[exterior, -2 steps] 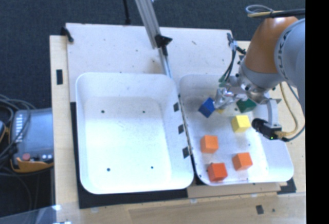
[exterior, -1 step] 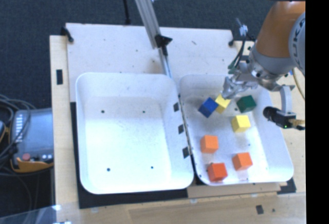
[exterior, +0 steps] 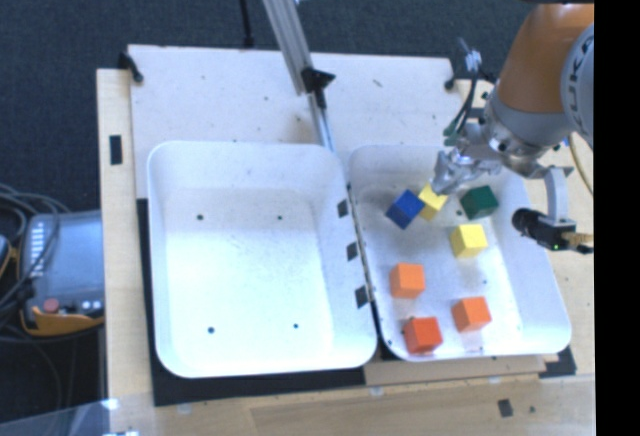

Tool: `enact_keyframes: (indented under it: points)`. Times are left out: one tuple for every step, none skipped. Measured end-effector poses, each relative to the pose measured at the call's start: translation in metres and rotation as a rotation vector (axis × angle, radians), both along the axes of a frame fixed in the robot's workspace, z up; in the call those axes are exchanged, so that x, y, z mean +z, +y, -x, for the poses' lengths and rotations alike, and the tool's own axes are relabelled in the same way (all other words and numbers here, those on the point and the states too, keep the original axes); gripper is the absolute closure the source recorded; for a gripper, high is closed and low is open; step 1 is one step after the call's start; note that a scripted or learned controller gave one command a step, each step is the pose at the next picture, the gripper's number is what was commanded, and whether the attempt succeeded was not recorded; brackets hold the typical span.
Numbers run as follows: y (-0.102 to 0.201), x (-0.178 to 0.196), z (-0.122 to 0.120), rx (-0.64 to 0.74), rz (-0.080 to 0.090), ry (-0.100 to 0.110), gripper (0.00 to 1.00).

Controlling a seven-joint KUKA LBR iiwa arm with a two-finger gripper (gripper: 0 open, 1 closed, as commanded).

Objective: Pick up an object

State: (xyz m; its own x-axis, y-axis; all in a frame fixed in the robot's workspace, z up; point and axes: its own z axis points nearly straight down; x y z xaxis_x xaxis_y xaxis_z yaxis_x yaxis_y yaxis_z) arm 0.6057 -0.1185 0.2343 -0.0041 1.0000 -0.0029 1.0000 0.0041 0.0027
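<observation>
Several small blocks lie in the right bin (exterior: 530, 324). A blue block (exterior: 404, 209) touches a small yellow block (exterior: 433, 201) near the bin's far side. A green block (exterior: 480, 201) sits to their right, with a larger yellow block (exterior: 468, 240) just below it. Three orange blocks (exterior: 407, 279) (exterior: 471, 313) (exterior: 423, 333) lie toward the near edge. My gripper (exterior: 452, 174) hangs low over the far part of this bin, right above the small yellow block and beside the green one. Its fingertips look close together and nothing shows between them.
The left bin (exterior: 250, 259) sits beside the right one, sharing a middle wall. A slanted metal pole (exterior: 285, 19) rises from the bench behind the bins. A grey device with cables (exterior: 60, 269) lies off the bench's left edge.
</observation>
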Motion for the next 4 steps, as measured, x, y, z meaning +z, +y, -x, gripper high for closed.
enact_keyframes:
  points:
    - [0.051,-0.007,0.007,0.001,-0.004,0.002,1.0]
    - [0.103,-0.015,0.022,0.002,-0.004,0.004,1.0]
    - [0.149,-0.019,0.042,0.002,-0.004,0.004,1.0]
    - [0.2,-0.023,0.056,0.003,-0.005,0.005,1.0]
